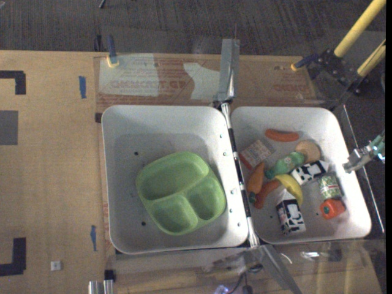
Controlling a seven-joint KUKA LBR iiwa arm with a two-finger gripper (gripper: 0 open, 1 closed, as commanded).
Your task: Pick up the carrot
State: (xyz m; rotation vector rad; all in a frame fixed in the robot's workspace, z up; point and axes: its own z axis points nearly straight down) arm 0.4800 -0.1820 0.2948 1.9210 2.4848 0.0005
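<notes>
Currently we see carrot (256,178) lying in right bin (352,141), against its left wall, beside banana (290,185) and green bottle (285,163). Hand (366,154) at right rim of same bin, well apart from carrot; we cannot tell its state. Green divided plate (180,192) in left bin (122,133).

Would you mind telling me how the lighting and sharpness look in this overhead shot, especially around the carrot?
Camera view: soft, even light, with faint shadows inside the left bin around the green tray; the image is generally soft, so the carrot has fuzzy edges among the toys; bright glare washes the plastic sheet behind the bins; the end effector at the right bin's rim is blurred.
</notes>
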